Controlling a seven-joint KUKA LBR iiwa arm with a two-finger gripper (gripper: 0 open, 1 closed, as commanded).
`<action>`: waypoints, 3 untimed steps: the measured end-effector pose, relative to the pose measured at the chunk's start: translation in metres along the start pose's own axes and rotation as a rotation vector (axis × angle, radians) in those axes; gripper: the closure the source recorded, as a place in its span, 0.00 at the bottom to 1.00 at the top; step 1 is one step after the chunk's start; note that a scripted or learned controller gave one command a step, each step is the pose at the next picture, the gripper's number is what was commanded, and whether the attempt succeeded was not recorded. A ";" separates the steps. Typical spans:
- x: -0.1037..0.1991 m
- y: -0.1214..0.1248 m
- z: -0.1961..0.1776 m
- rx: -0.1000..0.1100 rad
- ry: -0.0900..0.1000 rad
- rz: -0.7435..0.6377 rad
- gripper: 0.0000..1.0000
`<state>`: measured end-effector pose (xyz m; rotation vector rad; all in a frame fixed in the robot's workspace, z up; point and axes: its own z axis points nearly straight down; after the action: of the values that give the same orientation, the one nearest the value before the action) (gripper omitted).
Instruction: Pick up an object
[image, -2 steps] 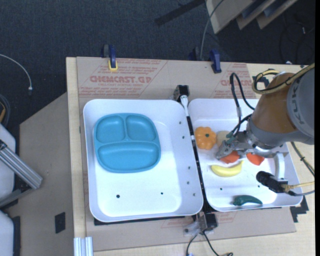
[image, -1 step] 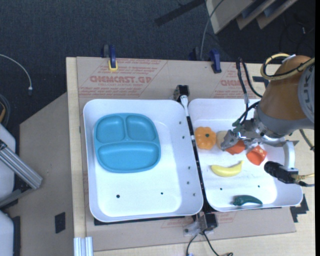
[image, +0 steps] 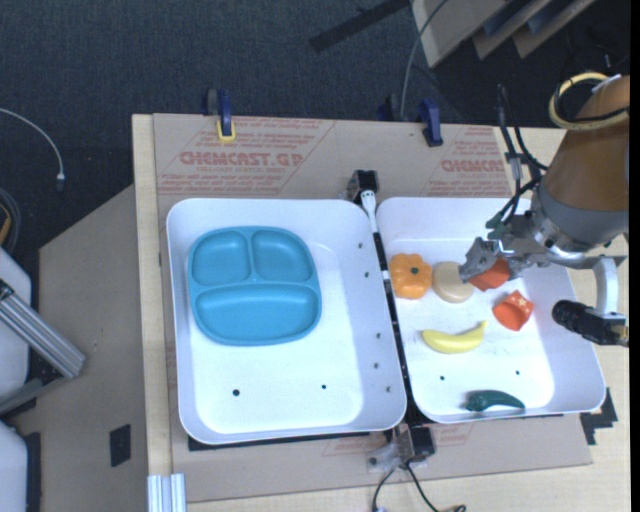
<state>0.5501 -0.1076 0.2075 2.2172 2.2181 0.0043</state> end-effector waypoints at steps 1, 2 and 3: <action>0.000 0.002 -0.036 0.000 0.000 0.000 1.00; 0.050 0.011 -0.040 0.003 0.003 -0.006 1.00; 0.110 0.006 -0.042 0.007 0.005 -0.007 1.00</action>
<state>0.5561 0.0021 0.2498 2.2149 2.2315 0.0020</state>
